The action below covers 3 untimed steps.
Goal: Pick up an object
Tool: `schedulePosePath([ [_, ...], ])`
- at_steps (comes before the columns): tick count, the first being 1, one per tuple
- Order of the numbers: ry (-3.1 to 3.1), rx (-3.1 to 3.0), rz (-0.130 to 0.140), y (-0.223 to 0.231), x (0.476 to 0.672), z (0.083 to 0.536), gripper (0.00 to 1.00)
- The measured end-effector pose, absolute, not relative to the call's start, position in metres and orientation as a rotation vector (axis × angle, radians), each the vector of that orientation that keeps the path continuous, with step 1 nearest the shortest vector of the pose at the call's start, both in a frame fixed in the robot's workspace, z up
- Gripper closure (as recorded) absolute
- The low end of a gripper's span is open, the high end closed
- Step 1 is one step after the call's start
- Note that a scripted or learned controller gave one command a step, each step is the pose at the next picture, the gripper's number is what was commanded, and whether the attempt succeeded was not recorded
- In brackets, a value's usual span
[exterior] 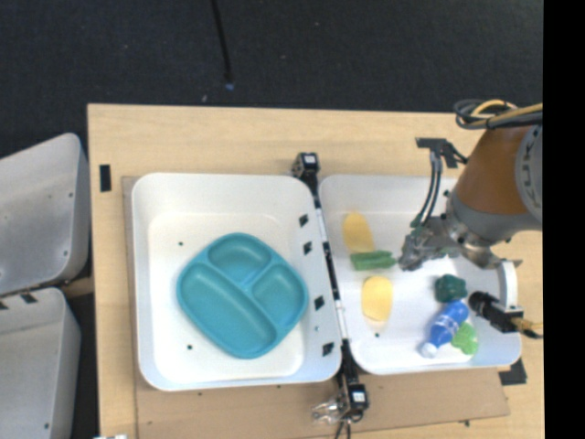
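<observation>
The right bin [402,188] holds several small objects: a yellow piece [357,230] at the upper left, a green block [371,261] just below it, a yellow-orange piece [377,298], a dark teal lump [449,288], a blue bottle [443,328] and a light green piece [467,339]. My gripper [411,253] hangs low in the right bin, just right of the green block. The arm, grey with an orange band [489,172], comes in from the right.
The left bin [164,199] holds a teal divided plate [240,294]. Black clips [305,165] sit along the divider between the bins. A black cable [435,167] runs beside the arm over the right bin's far wall. Wooden bench [228,131] surrounds both bins.
</observation>
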State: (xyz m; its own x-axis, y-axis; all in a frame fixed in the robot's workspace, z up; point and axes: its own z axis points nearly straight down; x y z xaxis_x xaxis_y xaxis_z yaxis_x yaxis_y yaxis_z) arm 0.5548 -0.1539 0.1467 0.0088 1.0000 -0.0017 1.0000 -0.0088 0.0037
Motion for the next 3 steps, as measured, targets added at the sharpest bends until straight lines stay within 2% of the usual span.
schedulePosePath([
  [1, 2.216, 2.224, 0.001, -0.162, 0.562, 0.197, 1.0],
  [2, 2.215, 2.226, 0.001, -0.163, 0.563, 0.202, 1.0],
  [3, 2.221, 2.219, 0.001, -0.114, 0.563, 0.217, 1.0],
])
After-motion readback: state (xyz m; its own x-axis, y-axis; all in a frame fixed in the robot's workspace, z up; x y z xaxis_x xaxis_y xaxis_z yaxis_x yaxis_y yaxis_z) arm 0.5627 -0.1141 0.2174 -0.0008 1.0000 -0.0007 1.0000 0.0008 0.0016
